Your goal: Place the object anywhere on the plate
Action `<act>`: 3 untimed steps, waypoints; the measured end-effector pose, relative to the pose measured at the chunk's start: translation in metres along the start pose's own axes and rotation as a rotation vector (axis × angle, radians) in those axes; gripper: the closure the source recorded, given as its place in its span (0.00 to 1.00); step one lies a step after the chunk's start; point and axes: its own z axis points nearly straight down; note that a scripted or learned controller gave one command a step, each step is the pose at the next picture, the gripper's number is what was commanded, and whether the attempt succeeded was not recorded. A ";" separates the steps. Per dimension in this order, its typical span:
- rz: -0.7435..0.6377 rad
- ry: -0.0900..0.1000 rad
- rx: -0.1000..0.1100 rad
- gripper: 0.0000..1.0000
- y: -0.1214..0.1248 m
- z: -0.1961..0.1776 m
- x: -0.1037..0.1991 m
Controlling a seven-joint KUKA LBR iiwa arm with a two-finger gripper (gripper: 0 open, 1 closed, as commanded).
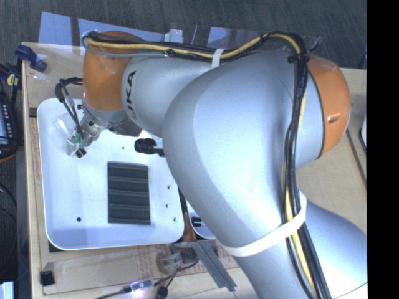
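Note:
A dark grey ridged rectangular block point(129, 193) lies flat in the middle of the left white bin point(53, 185). My gripper point(77, 144) hangs over the bin's far left corner, up and to the left of the block and well apart from it. Nothing shows between its tips. Under the arm, at the left edge of the right bin, a sliver of a round grey rim point(202, 228) peeks out; it may be the plate. The arm's bulk hides the rest of the right bin.
The big grey arm point(249, 136) with orange bands spans the middle and right of the view. Cables and small parts point(168, 260) lie on the bench in front of the bins. Dark equipment point(7, 117) stands beyond the left bin's left side.

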 end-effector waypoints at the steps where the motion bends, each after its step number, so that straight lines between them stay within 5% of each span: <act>1: -0.057 0.002 0.002 1.00 -0.057 0.001 0.067; 2: -0.223 -0.002 -0.001 1.00 -0.083 0.000 -0.009; 3: 0.004 0.004 0.004 1.00 -0.067 0.001 0.060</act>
